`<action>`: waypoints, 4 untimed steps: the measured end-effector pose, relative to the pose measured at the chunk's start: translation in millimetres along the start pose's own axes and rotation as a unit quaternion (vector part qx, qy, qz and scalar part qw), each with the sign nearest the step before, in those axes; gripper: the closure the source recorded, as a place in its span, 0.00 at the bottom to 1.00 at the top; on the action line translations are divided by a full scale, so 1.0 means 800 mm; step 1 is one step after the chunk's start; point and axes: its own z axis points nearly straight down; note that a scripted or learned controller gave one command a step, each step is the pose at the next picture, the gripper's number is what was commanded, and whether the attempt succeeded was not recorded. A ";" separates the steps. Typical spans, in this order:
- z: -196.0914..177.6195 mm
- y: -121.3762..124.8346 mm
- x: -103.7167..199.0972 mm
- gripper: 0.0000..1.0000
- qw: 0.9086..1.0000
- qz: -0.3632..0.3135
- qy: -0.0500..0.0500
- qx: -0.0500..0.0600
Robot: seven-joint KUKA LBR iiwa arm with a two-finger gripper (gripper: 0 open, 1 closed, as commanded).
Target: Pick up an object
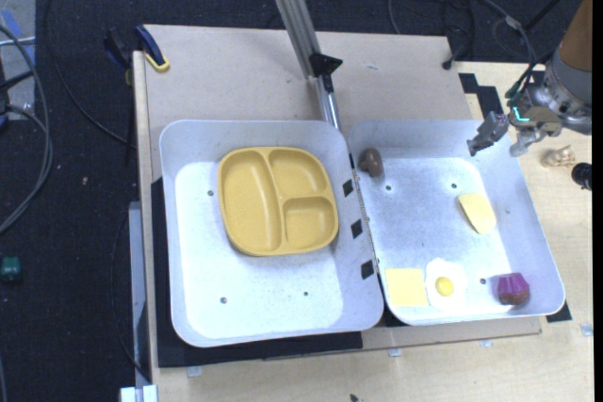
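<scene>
Nearest, along the right bin's (528, 202) front edge, lie a yellow square (406, 287), fried egg (445, 284) and purple piece (513, 289); my pincer (501, 135), prongs apart and empty, should drop squarely over one.

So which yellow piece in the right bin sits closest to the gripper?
The slanted yellow wedge lies closest below the gripper; the yellow square and fried egg lie at the front edge.

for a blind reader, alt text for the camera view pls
A robot claw hovers over the right bin's far right corner, holding nothing. That bin holds toy foods; the left bin holds a yellow divided plate.
</scene>
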 end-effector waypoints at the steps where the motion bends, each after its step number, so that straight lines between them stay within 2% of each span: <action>1: -0.002 0.001 0.000 0.00 1.000 0.000 -0.001 -0.002; 4: 0.181 -0.002 0.016 0.00 1.000 0.000 0.000 -0.001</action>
